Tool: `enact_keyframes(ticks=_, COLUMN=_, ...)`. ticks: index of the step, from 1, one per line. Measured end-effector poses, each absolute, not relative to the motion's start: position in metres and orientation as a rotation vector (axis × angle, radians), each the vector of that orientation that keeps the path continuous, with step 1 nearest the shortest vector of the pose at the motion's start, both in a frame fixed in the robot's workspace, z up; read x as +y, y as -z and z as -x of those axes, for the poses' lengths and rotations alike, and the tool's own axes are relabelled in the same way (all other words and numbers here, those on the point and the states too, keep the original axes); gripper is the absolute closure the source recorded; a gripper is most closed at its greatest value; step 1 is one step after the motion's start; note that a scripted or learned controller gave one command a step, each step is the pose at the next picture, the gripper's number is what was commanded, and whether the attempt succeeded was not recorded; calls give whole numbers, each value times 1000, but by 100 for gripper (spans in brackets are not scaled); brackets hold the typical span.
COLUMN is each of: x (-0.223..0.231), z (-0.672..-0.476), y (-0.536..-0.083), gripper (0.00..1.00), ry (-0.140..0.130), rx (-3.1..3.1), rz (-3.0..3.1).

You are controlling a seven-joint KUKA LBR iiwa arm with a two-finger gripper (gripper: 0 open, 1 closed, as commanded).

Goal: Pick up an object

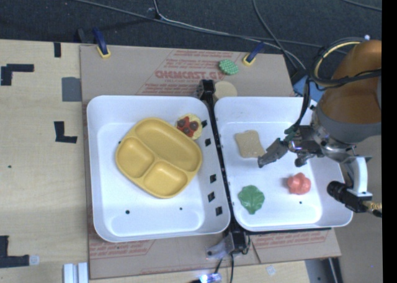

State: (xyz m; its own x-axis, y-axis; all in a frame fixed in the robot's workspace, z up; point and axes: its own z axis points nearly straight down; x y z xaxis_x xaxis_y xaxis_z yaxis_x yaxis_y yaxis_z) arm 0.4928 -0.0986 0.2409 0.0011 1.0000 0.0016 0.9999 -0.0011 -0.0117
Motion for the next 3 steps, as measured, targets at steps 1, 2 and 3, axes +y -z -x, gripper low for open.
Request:
enact_keyframes(ticks=1, x=-99, z=-495, y=-246, gripper=0, ry=-1, rx=-2222, rz=2219)
enact_keyframes(ticks=2, x=-105, z=-501, y=-192, gripper=0, ry=-6, rx=-2218, rz=2218)
enact_keyframes(ticks=3, x=-97, z=-498, y=-131, gripper=0, ry=-6, rx=-2218, rz=2217)
